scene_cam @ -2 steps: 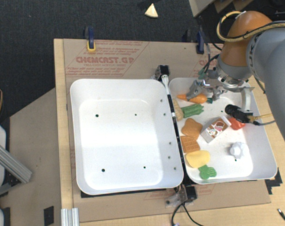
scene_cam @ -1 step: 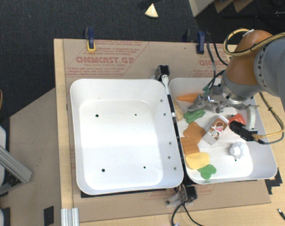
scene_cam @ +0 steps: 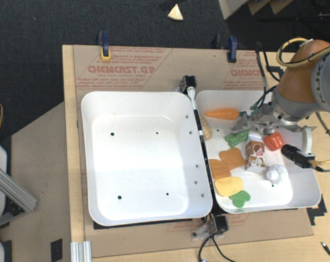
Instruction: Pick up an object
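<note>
My gripper (scene_cam: 252,125) hangs low over the far part of the right bin (scene_cam: 299,196), below the grey arm with its orange band (scene_cam: 311,53). Just left of it lies an orange carrot (scene_cam: 222,113). A green piece (scene_cam: 237,137) sits right under its left side, and a red piece (scene_cam: 273,142) is close on its right. In front of it rest a brown-and-white packet (scene_cam: 255,153), a tan cracker (scene_cam: 232,158), an orange waffle piece (scene_cam: 219,170), a yellow piece (scene_cam: 229,186), a small green piece (scene_cam: 240,199) and a whitish ball (scene_cam: 273,173).
The left bin (scene_cam: 137,98) is beside the right one, parted by a shared rim with a black clip (scene_cam: 188,83) at its far end. A tan piece (scene_cam: 206,130) lies against that rim. Cables (scene_cam: 300,157) trail over the right bin's right side.
</note>
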### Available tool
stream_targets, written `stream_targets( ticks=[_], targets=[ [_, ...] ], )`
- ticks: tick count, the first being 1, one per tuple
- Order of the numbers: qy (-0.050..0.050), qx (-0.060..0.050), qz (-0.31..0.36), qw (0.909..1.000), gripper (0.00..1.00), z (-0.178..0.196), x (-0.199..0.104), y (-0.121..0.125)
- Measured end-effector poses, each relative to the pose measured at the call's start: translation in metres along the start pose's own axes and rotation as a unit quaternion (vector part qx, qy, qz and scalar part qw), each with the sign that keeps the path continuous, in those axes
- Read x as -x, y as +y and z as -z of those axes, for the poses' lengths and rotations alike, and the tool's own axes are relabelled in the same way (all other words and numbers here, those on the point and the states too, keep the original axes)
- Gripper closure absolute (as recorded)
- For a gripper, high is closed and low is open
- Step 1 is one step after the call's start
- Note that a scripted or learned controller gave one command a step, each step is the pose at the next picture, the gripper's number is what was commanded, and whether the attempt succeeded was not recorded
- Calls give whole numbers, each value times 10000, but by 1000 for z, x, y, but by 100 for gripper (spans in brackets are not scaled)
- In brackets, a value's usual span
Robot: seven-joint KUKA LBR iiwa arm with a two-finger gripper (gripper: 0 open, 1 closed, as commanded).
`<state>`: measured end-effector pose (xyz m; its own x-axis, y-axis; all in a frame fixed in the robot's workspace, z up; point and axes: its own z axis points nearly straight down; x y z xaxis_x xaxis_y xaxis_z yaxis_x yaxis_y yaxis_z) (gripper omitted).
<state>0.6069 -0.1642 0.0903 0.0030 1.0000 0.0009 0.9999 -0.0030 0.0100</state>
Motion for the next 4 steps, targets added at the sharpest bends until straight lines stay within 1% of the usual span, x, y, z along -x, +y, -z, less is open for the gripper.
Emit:
stream_targets(
  ticks=[1, 2, 3, 4],
  targets=[
    [-20, -168, 62, 9998, 0, -9, -52, 56],
    [-20, -189, 24, 9998, 100, 0, -48, 53],
    [11, -42, 47, 10000, 100, 100, -134, 5],
    [-4, -4, 42, 10000, 100, 139, -179, 53]
  ],
)
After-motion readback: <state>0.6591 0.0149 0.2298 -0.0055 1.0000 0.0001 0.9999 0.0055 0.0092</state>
